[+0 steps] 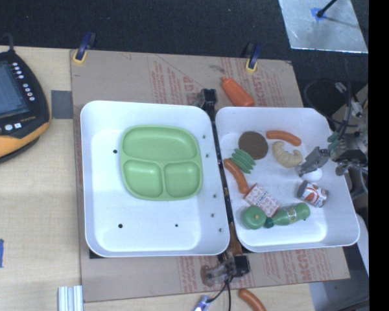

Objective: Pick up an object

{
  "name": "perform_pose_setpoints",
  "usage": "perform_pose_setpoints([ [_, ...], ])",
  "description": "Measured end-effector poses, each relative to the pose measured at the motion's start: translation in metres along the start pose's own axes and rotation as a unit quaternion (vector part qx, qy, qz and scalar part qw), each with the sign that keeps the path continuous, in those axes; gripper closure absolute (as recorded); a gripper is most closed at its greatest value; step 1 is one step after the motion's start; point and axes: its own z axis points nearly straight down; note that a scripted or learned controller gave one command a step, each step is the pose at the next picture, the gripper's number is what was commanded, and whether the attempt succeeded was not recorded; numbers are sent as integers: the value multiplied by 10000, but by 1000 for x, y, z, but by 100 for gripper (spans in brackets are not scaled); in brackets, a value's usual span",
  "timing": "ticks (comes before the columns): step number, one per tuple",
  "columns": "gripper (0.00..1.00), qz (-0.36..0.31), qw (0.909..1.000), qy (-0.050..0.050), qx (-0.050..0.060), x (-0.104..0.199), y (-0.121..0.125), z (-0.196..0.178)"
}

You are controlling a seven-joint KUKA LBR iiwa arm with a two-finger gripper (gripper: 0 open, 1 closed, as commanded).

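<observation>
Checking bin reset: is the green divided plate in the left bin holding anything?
Empty. The green divided plate lies flat in the left bin, and all three compartments show bare green. The toy food sits in the right bin.

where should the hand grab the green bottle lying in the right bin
Take the green bottle across its wide body, near the middle, coming straight down from above. It lies on its side, long axis roughly left to right, so the fingers should close across its width. Keep off the left end, where the green round toy sits close against it, and mind the bin's front wall just below.
</observation>
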Motion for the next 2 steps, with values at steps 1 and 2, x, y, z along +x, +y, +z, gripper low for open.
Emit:
perform_pose_setpoints([
  [1, 0, -2, 10000, -3, 17, -52, 41, 110],
  [2, 0, -7, 10000, -1, 9, -52, 9, 165],
])
